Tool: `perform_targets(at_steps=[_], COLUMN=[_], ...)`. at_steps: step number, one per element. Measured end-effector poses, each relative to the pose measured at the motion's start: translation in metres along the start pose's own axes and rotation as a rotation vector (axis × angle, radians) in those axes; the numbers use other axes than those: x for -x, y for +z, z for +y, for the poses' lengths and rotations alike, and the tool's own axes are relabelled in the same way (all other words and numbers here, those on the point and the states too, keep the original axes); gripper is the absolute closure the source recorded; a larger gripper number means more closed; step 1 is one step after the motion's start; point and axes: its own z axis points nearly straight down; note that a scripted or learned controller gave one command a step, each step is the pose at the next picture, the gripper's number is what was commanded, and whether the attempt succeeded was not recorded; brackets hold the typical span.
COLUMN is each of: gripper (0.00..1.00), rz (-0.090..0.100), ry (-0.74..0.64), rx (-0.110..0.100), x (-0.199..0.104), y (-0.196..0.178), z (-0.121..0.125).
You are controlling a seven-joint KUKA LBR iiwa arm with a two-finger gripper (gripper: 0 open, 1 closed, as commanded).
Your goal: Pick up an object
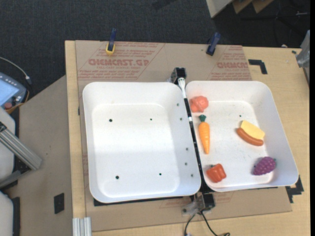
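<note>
Carrot [204,137] lay in the right bin [278,113] beside its left wall, between a pink lump [199,103] and a red pepper [215,172]; purple grapes [264,165] sat well apart. I could not tell my pincer's state.

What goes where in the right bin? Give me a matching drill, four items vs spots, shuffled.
Items:
1. carrot
2. grapes
3. pink item
4. red pepper

Spots in the right bin:
A. near corner by the divider
B. far corner by the divider
C. along the divider, mid-length
D. near corner on the outer side

Pairs: 1-C, 2-D, 3-B, 4-A
</note>
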Motion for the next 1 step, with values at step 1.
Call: perform_targets(at_steps=[1], gripper=[1.00], rz=[0.005], ry=[-0.006], rx=[-0.011], x=[-0.0660], y=[0.0111], z=[-0.0312])
